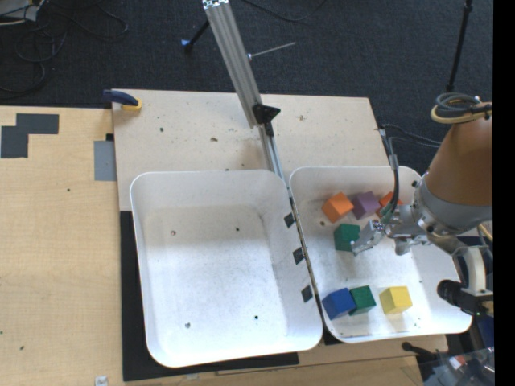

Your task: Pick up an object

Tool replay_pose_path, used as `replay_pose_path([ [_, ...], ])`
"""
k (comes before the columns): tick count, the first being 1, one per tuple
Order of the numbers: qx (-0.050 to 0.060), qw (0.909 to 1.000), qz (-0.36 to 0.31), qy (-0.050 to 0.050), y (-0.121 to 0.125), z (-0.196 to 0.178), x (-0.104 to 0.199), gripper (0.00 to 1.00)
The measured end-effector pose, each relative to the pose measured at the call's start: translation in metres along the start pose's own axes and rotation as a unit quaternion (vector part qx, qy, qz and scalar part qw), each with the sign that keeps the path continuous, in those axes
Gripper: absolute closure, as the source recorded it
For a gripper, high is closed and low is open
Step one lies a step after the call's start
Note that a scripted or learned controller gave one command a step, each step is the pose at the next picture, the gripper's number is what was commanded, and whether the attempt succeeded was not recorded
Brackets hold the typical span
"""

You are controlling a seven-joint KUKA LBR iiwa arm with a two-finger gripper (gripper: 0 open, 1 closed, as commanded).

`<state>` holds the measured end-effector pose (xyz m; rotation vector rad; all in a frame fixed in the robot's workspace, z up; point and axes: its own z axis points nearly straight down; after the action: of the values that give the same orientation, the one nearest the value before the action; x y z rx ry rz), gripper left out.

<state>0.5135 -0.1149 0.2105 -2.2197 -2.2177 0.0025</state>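
Looking at the right bin [410, 316], you see the gripper [364, 243] just beside the green cube [347, 236]; whether its jaws are spread I cannot tell. This cube seems light and stiff; grip its flat opposite sides.

Dark carpeted floor [362, 22] (cables strewn) beyond pale wooden bench [48, 240]

Bench [193, 131] under two white bins [153, 215]
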Motion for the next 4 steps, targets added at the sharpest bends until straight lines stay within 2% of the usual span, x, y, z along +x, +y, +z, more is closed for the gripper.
replay_pose_path([
  [1, -0.001, 1.0000, 0.002, 0.000, 0.000, 0.000, -0.001, 0.00],
  [2, 0.003, 1.0000, 0.000, 0.000, 0.001, 0.063, 0.006, 0.00],
  [3, 0.002, 1.0000, 0.001, 0.000, 0.000, 0.116, 0.006, 0.00],
  [4, 0.001, 1.0000, 0.005, 0.000, 0.000, 0.104, 0.004, 1.00],
])
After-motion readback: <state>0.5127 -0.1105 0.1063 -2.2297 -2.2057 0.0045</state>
